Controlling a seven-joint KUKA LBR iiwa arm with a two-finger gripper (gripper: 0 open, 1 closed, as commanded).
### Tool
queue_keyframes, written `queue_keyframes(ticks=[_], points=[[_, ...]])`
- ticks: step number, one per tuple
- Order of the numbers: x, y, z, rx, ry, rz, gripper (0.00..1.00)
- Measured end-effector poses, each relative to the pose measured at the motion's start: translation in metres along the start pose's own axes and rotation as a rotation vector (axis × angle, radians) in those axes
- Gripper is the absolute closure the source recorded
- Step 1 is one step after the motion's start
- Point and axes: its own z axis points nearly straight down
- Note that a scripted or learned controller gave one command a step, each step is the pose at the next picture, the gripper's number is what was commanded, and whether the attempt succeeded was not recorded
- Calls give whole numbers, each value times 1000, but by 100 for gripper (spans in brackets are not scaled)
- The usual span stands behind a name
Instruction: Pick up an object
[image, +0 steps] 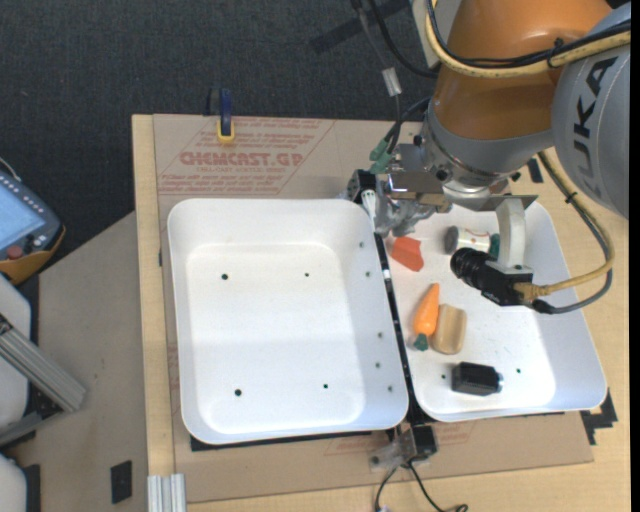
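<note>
The right bin (560, 330) holds several small objects. A red wedge-shaped piece (406, 252) lies near its far left corner. An orange carrot (428, 308) with a green tip rests beside a tan block (450, 330) in the middle, touching it. A black block (475, 378) sits near the front, and a small white and grey cylinder (470, 240) lies toward the back. My gripper (392, 214) hangs low over the bin's far left corner, just behind the red piece and close to the wall between the bins. The arm's bulk hides the bin's back edge.
The left bin (185, 300) stands next to the right one, their walls touching along a dark seam. Both rest on a brown cardboard sheet (250, 150) with a blue and yellow clamp (225, 115) at its back edge. A black cabled unit (490, 276) hangs off the wrist.
</note>
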Motion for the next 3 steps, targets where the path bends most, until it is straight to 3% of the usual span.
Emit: queue_keyframes(ticks=[1, 2, 3], points=[[100, 16, -64, -2, 3, -3, 100], [140, -5, -96, 0, 1, 2, 100], [142, -58, -146, -1, 2, 4, 100]])
